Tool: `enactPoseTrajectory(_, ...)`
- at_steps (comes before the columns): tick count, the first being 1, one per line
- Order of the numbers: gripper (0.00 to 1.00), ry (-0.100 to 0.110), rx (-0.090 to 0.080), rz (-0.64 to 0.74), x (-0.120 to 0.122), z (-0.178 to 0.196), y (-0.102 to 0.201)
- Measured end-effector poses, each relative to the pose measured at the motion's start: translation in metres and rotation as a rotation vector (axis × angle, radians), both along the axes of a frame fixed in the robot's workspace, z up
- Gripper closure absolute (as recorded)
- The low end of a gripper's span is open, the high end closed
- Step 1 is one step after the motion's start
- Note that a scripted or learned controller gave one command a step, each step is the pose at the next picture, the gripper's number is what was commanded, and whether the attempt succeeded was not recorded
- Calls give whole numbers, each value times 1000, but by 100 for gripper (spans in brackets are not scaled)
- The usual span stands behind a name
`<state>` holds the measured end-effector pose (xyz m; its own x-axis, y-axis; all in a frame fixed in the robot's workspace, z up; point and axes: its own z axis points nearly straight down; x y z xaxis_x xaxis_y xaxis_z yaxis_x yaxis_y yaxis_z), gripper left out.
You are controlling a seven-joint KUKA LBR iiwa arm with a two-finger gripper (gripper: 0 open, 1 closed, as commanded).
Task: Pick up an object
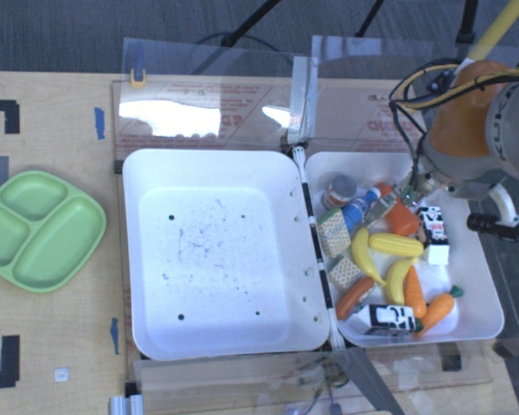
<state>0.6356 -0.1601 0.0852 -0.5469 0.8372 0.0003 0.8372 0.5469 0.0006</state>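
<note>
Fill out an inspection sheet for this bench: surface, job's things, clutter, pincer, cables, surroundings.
Surface: wooden bench bearing two white bins; left bin has scuff marks and dark dots on its floor.
Job's things: right bin holds a pile: bananas, a carrot, a can, crackers, a black-and-white carton.
Clutter: green divided plate on the bench, left of the bins.
Pincer: pincer low over the pile's far end; finger state unreadable.
Cables: black and yellow cables loop by the wrist.
Surroundings: clear panels behind the bins; tripod legs on grey floor.
</note>
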Motion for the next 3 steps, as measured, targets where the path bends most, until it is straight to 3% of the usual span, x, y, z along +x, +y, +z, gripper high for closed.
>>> enactPoseTrajectory(1, 100, -7, 0, -2, 2, 11, -1)
enactPoseTrajectory(2, 100, 1, -3, -31, 18, 1, 31)
enactPoseTrajectory(3, 100, -2, -1, -68, 19, 128, 94)
